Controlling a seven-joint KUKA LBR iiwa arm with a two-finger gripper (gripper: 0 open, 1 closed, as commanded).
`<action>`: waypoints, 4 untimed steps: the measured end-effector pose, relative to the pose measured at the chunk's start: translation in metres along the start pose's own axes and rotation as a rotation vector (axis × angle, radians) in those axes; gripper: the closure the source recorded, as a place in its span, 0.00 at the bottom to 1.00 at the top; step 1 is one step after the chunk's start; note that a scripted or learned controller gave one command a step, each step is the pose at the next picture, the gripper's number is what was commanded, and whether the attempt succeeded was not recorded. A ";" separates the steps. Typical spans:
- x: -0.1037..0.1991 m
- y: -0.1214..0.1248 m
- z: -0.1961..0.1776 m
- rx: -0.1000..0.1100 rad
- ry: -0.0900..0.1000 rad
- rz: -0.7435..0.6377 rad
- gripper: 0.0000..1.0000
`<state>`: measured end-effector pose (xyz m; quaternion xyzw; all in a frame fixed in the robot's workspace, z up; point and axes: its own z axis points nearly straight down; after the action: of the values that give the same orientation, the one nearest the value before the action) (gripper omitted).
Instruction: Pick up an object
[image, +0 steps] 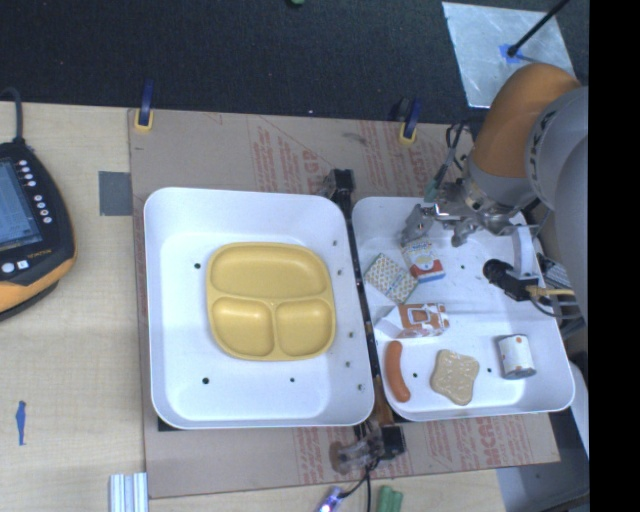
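My gripper (436, 232) hangs over the far part of the right bin (545, 398), its fingers open with nothing between them. Just in front of it lies a small red, white and blue carton (426, 263). Left of that carton is a checkered packet (389, 276). Nearer the front lie an orange and white carton (423, 319), a red sausage (397, 371), a slice of toast (455, 377) and a silver can (514, 356).
The left bin (175, 390) holds a yellow divided plate (270, 300). A teach pendant (25, 230) rests on the bench at the far left. The arm's orange band (520, 110) and grey body stand over the right bin's far right corner.
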<state>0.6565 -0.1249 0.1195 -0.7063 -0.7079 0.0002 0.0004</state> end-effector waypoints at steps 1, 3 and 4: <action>0.024 0.000 0.028 0.003 0.000 -0.002 0.00; 0.032 0.000 0.028 0.002 -0.001 -0.003 0.00; 0.019 0.000 0.027 0.000 -0.001 0.000 0.00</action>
<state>0.6564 -0.1062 0.0921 -0.7063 -0.7079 0.0007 0.0002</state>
